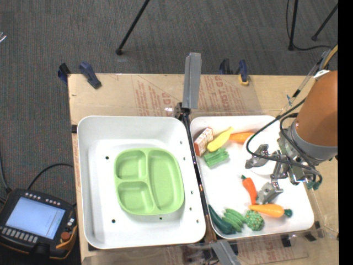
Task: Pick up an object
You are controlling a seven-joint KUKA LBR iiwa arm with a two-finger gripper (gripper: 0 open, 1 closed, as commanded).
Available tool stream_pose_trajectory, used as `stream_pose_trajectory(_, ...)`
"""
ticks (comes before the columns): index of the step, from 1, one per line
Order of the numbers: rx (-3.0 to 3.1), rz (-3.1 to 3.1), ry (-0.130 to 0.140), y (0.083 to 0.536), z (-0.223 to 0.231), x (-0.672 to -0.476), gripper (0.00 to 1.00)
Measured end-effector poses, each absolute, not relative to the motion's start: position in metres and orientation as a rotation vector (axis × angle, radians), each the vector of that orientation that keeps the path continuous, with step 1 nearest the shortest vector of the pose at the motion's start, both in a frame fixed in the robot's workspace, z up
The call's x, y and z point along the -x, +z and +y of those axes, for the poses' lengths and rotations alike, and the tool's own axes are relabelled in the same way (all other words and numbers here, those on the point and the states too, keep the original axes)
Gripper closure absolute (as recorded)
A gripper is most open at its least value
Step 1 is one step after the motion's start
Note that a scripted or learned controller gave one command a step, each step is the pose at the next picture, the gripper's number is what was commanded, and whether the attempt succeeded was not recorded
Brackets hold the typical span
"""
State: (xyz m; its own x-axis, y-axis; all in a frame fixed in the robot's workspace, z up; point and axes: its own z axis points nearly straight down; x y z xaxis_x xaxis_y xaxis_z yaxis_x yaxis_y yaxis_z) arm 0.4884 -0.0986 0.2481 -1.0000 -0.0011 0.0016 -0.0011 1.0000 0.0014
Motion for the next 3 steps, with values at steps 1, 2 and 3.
stream_pose_trajectory(1, 0.143, -3.125, -0.005, 0.113, -0.115, -0.537, 0.0)
stream_pose_trajectory(2, 0.24, -3.134, -0.001, 0.088, -0.12, -0.513, 0.0)
stream_pose_trajectory(3, 0.383, -3.118, -0.002, 0.087, -0.103, -0.528, 0.0)
